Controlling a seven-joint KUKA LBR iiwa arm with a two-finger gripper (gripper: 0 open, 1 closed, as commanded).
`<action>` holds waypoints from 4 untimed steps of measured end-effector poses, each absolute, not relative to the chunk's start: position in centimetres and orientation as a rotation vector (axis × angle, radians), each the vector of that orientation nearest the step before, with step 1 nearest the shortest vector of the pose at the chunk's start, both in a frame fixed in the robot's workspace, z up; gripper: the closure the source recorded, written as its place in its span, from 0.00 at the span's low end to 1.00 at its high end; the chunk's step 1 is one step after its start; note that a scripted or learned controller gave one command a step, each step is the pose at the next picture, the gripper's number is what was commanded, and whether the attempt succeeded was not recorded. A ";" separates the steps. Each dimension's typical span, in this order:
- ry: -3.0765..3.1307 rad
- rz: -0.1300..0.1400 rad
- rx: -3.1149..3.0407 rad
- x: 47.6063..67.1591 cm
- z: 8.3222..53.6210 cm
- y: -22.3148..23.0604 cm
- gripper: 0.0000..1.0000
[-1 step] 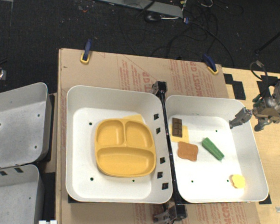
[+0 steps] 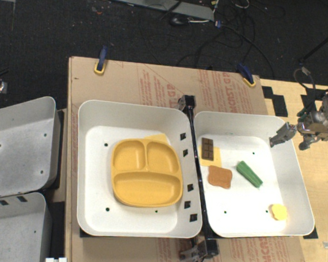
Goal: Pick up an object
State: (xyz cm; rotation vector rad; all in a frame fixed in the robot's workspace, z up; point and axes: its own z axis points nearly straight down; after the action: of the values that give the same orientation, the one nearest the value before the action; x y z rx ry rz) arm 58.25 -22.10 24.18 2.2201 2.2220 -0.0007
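Jaws spread wide with nothing between; gripper (image 2: pixel 295 137) poised over right bin's (image 2: pixel 301 183) far-right rim, likely pre-descent. Loose below for picking: green block (image 2: pixel 249 174), brown piece (image 2: pixel 220 176), yellow lump (image 2: pixel 278 212). Left bin (image 2: pixel 94 150) bearing yellow tray (image 2: pixel 147 174).

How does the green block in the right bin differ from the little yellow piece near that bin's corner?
The green rectangular block is long and bar-shaped, while the small yellow rounded piece is short and stubby. The green block lies slanted near the bin's middle; the yellow piece sits by the near right corner. Both rest loose on the right white bin, untouched.
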 end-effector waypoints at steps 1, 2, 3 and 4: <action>2.223 -0.004 2.225 57.5 19.5 -21.8 0.00; 2.222 -0.004 2.226 56.5 13.6 -22.0 0.00; 2.218 0.002 2.223 56.6 9.2 -22.0 0.00; 2.216 0.007 2.217 56.8 10.6 -22.0 1.00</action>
State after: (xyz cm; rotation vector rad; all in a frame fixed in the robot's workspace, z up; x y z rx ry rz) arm 56.84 -21.98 10.58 2.2169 2.2159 0.0070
